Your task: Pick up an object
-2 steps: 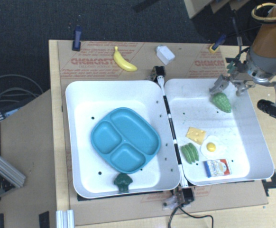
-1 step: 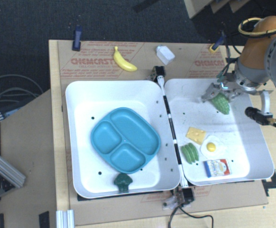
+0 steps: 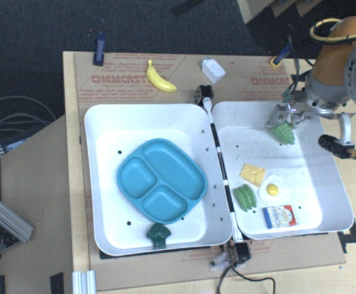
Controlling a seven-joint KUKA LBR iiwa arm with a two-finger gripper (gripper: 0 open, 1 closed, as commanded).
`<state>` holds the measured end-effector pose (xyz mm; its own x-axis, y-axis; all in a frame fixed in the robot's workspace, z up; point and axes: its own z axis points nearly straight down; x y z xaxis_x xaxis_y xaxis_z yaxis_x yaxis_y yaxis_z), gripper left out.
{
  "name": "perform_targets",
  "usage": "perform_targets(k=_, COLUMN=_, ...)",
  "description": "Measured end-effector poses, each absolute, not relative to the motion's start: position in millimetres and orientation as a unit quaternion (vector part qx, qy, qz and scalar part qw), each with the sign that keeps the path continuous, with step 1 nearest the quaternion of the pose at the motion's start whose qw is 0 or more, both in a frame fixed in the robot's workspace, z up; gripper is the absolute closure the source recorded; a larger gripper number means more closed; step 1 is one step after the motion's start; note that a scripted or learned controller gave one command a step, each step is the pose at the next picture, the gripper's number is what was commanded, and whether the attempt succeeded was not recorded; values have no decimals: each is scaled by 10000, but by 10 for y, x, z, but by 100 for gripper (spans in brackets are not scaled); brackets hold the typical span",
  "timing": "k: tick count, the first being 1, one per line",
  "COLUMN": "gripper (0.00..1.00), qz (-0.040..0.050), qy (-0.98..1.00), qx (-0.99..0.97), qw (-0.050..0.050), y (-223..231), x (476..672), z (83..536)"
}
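My gripper (image 3: 286, 116) is low over the back of the right bin (image 3: 331, 182), beneath the grey wrist with its orange band. A pale green leafy piece (image 3: 284, 133) sits directly under the gripper and touches its tip. I cannot tell whether the piece is gripped or just lies on the bin floor. Towards the front of the same bin are a yellow cheese wedge (image 3: 252, 174), a fried egg (image 3: 271, 190), a green pea pod (image 3: 245, 197) and a small red and blue carton (image 3: 280, 216).
The left bin (image 3: 104, 133) holds a blue divided plate (image 3: 160, 179) and a dark green broccoli piece (image 3: 158, 234) at its front. Behind the bins, a banana (image 3: 159, 78), a white block (image 3: 213, 70) and a blue item (image 3: 99, 49) lie on the bench.
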<state>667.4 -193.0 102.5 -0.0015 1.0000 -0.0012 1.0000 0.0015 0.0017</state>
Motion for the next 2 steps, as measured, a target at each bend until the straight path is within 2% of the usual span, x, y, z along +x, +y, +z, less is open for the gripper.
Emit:
perform_targets(k=1, gripper=100, qz=35, qy=7077, qx=7065, qw=25, y=-1084, x=6336, z=891)
perform_targets(k=2, gripper=100, qz=12, qy=7077, qx=7065, qw=11, y=-505, x=6501, z=1858)
